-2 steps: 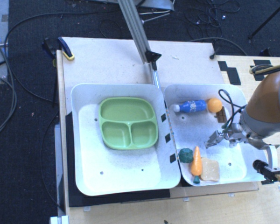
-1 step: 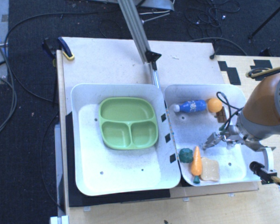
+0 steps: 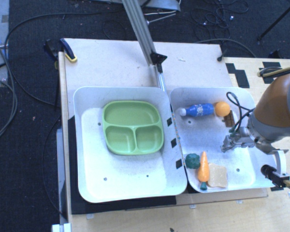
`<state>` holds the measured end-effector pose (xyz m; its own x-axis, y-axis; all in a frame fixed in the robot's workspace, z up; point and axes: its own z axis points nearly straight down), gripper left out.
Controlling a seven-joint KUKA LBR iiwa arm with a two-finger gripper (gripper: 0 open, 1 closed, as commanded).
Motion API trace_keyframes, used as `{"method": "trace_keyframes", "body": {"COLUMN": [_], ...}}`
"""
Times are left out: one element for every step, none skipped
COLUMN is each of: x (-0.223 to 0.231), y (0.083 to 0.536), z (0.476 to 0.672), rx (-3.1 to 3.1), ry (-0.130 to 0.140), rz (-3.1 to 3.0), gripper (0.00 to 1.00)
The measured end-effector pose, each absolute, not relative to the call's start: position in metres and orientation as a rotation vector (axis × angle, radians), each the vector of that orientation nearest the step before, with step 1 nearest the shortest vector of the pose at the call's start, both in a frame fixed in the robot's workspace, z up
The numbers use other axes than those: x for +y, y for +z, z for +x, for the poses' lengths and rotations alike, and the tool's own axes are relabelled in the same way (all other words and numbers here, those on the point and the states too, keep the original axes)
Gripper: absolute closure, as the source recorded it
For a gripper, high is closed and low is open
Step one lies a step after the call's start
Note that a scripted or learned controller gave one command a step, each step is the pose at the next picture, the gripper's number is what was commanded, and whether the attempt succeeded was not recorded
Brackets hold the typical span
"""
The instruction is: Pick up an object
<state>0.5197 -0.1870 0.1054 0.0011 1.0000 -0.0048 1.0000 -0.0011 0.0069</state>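
Grey gripper above right bin

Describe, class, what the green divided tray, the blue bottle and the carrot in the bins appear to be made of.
Green divided tray: likely moulded plastic, matte; one even colour, rounded ridges between compartments.
Blue bottle: probably plastic, slightly glossy; pale cap and a light patch like a label.
Carrot: seems a toy, plastic or rubber; uniform orange, smooth surface. The view is too coarse to be sure.
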Motion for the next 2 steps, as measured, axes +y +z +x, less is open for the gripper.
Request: {"method": "trace_keyframes", "body": {"x": [-0.186,-0.195], "y": [0.147,0.205], "z": [0.517,0.520], "rx": [2.222,2.221], "ry": [0.001,0.002], "rz": [2.218,2.217], "gripper": [1.00,1.00]}}
